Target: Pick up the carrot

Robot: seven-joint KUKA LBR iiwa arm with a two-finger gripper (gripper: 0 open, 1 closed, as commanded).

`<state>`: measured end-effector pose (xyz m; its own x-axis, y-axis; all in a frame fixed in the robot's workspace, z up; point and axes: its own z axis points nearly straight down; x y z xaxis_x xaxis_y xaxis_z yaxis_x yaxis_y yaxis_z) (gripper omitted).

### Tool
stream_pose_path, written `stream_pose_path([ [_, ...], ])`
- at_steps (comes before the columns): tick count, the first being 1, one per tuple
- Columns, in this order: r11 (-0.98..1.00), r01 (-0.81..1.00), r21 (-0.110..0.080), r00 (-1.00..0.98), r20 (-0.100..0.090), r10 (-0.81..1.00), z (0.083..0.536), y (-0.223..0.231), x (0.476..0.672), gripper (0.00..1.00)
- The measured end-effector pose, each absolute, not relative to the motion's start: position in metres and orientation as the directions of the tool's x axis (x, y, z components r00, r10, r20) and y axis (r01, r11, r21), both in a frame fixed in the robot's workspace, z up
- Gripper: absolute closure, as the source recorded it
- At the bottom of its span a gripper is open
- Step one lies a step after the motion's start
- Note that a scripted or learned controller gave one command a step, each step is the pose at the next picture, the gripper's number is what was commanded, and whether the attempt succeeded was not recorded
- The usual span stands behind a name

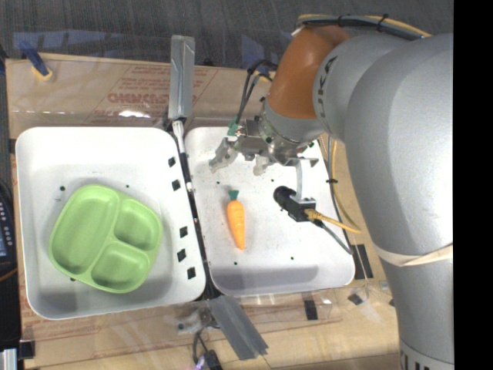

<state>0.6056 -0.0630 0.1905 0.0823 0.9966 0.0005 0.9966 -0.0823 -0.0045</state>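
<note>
— Since the carrot point(236, 220) lies loose mid-floor in the right bin point(327, 264), could it roll away?

— Likely. The claw point(240, 158) hangs above it; its grip I cannot tell.

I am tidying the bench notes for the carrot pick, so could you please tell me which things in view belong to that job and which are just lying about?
Part of the job:
- small orange toy carrot with a green top, lying in the right white bin
- two-finger gripper, above the bin's far end

Just lying about:
- light green plastic divided plate, in the left white bin
</note>
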Motion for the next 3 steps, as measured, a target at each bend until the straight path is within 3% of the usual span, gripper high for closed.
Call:
stream_pose_path([
  [1,0.225,0.974,-0.006,-0.225,0.002,0.974,0.0895,-0.092,0.5365,0.0],
  [2,0.225,0.974,-0.01,-0.225,0.001,0.974,0.0974,-0.0926,0.5354,1.0],
  [3,0.225,0.974,-0.01,-0.225,0.001,0.974,0.0975,-0.0925,0.5355,0.0],
])
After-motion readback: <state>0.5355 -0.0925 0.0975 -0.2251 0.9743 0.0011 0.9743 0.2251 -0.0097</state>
